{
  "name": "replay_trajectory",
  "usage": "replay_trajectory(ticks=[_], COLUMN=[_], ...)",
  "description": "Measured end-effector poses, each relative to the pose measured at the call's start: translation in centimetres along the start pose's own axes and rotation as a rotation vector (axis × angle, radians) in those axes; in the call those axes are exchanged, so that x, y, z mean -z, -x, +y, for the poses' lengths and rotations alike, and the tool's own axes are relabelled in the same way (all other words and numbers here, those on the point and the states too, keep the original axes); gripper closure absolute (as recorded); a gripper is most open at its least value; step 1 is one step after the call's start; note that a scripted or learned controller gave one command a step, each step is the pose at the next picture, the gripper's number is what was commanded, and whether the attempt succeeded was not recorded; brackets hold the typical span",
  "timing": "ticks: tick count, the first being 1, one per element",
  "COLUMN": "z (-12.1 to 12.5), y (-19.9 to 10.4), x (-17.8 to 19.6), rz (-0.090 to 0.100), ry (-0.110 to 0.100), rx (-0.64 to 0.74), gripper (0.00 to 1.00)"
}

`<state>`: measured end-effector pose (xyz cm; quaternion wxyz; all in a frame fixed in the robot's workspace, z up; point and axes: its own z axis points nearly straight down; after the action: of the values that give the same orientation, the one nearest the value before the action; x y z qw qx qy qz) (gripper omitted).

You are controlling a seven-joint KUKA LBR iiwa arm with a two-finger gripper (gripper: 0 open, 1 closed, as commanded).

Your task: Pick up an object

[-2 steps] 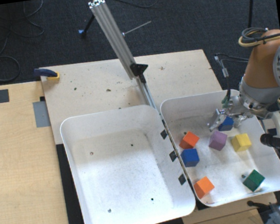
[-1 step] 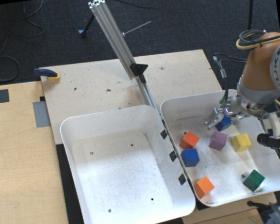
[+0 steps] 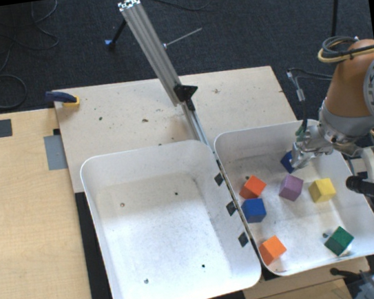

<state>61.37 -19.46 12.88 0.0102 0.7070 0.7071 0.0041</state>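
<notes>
we see the grey two-finger gripper (image 3: 302, 156) low in the right shallow white bin (image 3: 368, 240), touching a dark blue cube (image 3: 287, 162) at its left. can't tell its grip state. nearby: purple cube (image 3: 291, 187), yellow cube (image 3: 322, 190), orange cube (image 3: 252, 187), blue cube (image 3: 254, 210) w/ a 2nd orange cube (image 3: 273, 249) & green cube (image 3: 339, 240) further front.

Dark blue block (image 3: 287, 162): mostly covered by the gripper (image 3: 302, 157); only 1 corner shows.
Gripper fingers: too small and blurred to tell how they stand.
Arm (image 3: 354, 96): cut off by the right edge.
Grasp: cannot tell.
</notes>
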Motion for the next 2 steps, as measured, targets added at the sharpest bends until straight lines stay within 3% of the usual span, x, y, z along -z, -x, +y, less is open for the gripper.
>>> replay_trajectory(ticks=[1,2], z=[-0.6,-0.4], y=[-0.5,-0.4], x=[4.9,10.2], rz=[0.009,0.008], ry=[-0.019,-0.016], rx=[0.001,0.002], gripper=[1.0,1.0])
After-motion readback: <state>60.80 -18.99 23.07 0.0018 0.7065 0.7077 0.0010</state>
